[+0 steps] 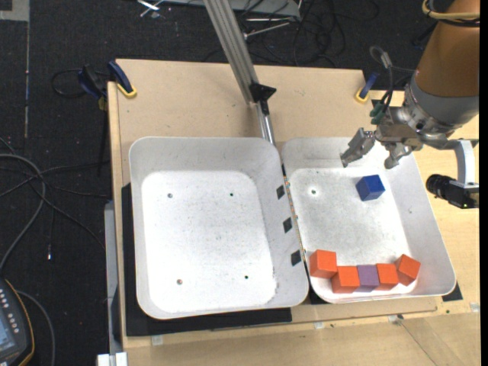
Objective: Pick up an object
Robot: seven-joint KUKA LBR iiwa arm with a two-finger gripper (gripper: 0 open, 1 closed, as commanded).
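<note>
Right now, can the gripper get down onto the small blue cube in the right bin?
Probably yes. The gripper hangs open just above the small blue cube, which sits alone, well apart from the orange and purple blocks.

Two white bins, both finely speckled dark; left bin [202, 227], right bin [343, 219]. In the right bin: one blue cube [370, 187] near its far side; along its near rim, four orange blocks [325, 262] with one purple block [367, 276] among them. Bench [191, 97] is tan. Arm [450, 44] shows orange above a grey gripper [376, 151].
</note>
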